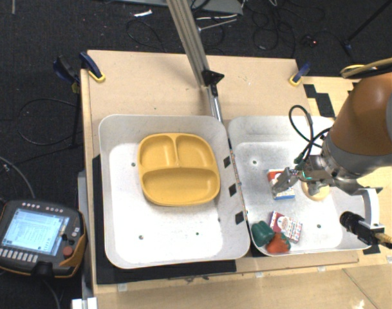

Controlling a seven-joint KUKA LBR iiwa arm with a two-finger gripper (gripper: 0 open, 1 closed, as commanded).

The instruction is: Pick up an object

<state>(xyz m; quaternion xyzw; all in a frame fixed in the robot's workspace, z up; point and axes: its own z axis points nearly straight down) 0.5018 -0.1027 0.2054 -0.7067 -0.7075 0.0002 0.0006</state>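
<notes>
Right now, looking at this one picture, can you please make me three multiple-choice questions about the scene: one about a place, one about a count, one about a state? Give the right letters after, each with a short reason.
1. Where does the yellow plate lie?
A. in the left bin
B. in the right bin
C. on the floor

2. How many compartments does the plate have?
A. two
B. three
C. five

3. Where is the gripper at this moment?
A. raised over the left bin
B. parked beyond the bench
C. low over the red and white carton in the right bin

Answers:
1. A: the plate rests on the left bin, near its middle.
2. B: two small sections at the top and one long one below.
3. C: the gripper sits right at the red and white carton in the right bin; whether it holds the carton cannot be told.
</notes>
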